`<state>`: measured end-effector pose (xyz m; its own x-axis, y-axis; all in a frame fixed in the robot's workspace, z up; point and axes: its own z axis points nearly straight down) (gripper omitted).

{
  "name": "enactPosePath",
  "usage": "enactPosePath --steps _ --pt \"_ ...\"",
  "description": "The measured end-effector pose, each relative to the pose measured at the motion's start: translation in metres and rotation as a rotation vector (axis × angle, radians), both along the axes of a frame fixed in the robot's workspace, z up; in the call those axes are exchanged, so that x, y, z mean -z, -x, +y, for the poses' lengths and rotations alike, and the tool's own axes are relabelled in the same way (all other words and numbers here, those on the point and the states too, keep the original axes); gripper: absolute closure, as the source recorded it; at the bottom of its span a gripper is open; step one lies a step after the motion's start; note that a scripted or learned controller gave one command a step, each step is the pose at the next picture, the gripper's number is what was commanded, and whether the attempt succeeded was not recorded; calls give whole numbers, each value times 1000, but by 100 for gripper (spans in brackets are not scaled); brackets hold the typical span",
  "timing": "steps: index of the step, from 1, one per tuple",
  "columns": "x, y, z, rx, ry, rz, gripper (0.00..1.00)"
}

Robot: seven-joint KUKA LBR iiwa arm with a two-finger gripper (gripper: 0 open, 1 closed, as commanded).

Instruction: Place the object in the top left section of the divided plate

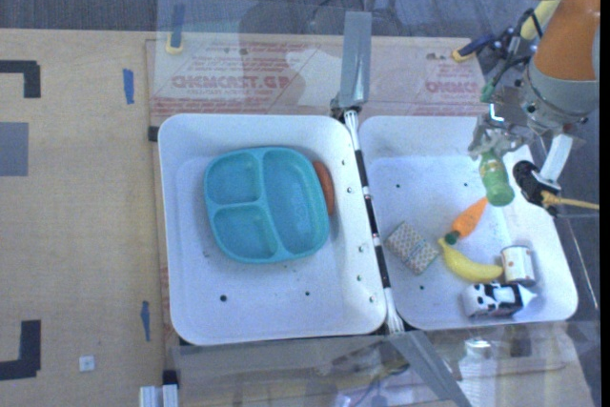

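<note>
From the overhead camera, I am at the pick-up stage: my gripper sits over the right bin, with a small green bottle just below it. The bottle's top seems to sit between my fingers, so I judge I have it gripped, though the view is too small to be certain. Next I must carry it leftward across the divider to the teal divided plate in the left bin and lower it into the top left section. My arm comes in from the right, wrist pointing down.
</note>
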<state>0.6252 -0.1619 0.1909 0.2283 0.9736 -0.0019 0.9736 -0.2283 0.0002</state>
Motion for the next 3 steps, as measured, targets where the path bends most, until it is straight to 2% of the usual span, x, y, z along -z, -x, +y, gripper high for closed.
enactPosePath --steps 1,2,3 --pt "26 36 67 -141 -3 1 100" --pt "-37 79 140 -321 -3 0 100" --pt "-27 98 192 -593 -3 1 100"
